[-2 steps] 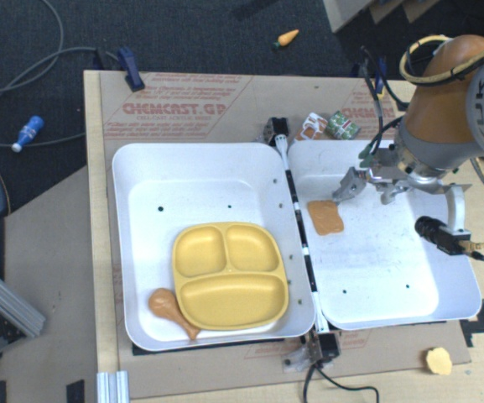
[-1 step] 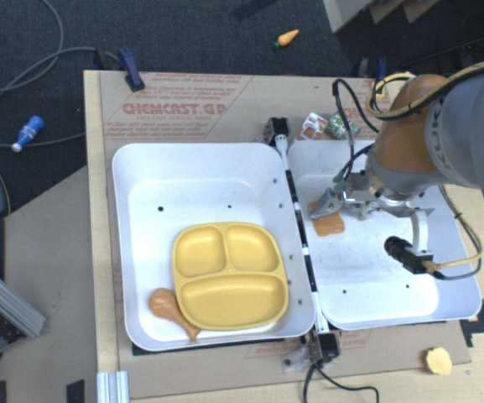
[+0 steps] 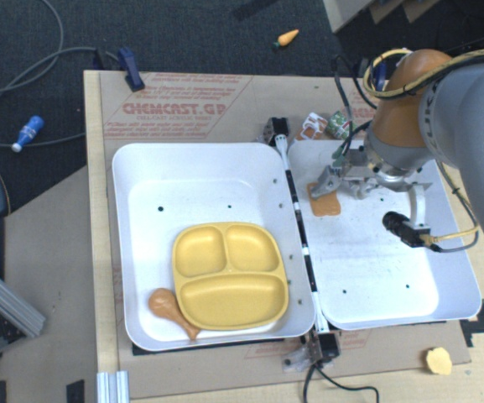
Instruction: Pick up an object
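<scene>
Yellow divided plate [image 3: 228, 275] sitting in left bin [image 3: 141, 175], drumstick toy [image 3: 170, 307] touching it. Gripper [image 3: 332, 183] hovering over brown flat piece [image 3: 325, 203] in right bin [image 3: 376, 300]; jaw state: cannot tell. Risk: thin piece slipping, jaws closing on nothing.

The arm [image 3: 443, 99] runs off the right edge and covers the far right corner of the right bin [image 3: 376, 284], and the gripper [image 3: 335, 181] beneath it is too cluttered to tell how its fingers stand. The plate [image 3: 229, 275] hides part of the orange drumstick [image 3: 170, 307] beside it. The small packets [image 3: 325, 126] behind the bin are too small to identify, partly hidden by cables.
</scene>
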Available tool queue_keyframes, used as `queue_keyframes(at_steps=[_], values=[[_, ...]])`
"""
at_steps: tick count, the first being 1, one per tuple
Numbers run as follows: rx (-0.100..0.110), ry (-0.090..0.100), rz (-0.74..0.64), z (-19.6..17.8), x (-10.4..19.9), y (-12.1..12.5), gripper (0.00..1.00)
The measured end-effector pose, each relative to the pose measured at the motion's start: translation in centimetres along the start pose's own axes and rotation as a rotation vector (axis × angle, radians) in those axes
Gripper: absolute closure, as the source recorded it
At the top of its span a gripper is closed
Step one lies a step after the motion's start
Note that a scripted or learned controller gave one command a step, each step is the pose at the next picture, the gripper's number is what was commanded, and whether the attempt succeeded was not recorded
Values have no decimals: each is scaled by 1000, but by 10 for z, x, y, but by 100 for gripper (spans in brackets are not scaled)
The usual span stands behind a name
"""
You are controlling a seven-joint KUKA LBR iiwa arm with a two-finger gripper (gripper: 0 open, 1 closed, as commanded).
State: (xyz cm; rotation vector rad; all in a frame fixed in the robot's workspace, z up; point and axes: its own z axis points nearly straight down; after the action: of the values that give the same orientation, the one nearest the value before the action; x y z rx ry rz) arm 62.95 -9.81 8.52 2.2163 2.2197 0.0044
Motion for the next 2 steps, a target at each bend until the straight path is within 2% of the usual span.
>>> queue_keyframes(at_steps=[1, 2], values=[[-1, 1, 2, -11, 0, -1, 100], [11, 3, 4, -20, -23, -46, 100]])
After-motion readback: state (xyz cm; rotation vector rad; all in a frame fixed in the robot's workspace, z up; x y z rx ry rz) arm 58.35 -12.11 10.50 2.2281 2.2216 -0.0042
